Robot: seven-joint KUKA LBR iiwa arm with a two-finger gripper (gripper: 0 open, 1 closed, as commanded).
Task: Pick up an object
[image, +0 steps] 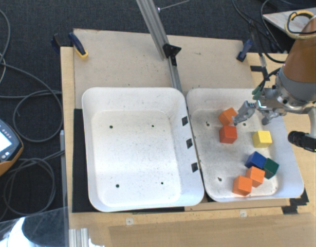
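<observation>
Hovering over the right bin (281,138), the end effector (255,112) shows two grey fingers spread apart, with nothing between them. One finger (244,113) reaches toward an orange cube (227,116) at the bin's far-left part; a red-orange cube (228,134) sits just nearer. A yellow cube (262,138) lies to their right. Descending here risks a finger landing on the orange cube and nudging it into its neighbour rather than straddling it.

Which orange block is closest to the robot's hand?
The top orange block, right beside the hand. The two other orange blocks sit at the bin's bottom edge.
</observation>
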